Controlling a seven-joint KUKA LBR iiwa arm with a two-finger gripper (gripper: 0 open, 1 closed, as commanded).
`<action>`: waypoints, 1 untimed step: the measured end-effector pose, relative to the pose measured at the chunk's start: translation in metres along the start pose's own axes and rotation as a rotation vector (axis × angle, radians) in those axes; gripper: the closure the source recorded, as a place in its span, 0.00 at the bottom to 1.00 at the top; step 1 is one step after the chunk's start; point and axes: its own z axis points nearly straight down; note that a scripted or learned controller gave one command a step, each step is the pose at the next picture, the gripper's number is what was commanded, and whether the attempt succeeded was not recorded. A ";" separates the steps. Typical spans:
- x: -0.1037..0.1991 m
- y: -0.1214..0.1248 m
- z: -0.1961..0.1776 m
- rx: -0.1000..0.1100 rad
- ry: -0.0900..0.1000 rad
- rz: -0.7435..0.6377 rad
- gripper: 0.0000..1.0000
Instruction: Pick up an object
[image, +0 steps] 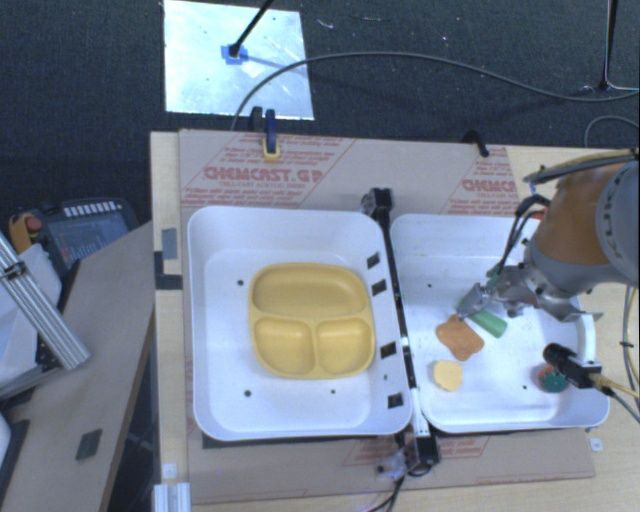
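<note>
The tool (482, 303) is positioned low in the right bin (430, 250), with the green object (490, 323) just beside its tip. Finger opening and contact with the green object cannot be determined. The brown piece (460, 339) and yellow piece (447, 375) lie nearby. The left bin (215, 300) contains a yellow divided tray (310, 320).

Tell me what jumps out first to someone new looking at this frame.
The yellow three-compartment tray sitting in the middle of the left bin draws the eye first. Next is the grey and orange arm reaching into the right bin, its gripper low beside a small green piece. An orange-brown piece and a round yellow piece lie just below it.
</note>
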 end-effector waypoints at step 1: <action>-0.001 0.001 -0.014 -0.006 -0.002 0.001 1.00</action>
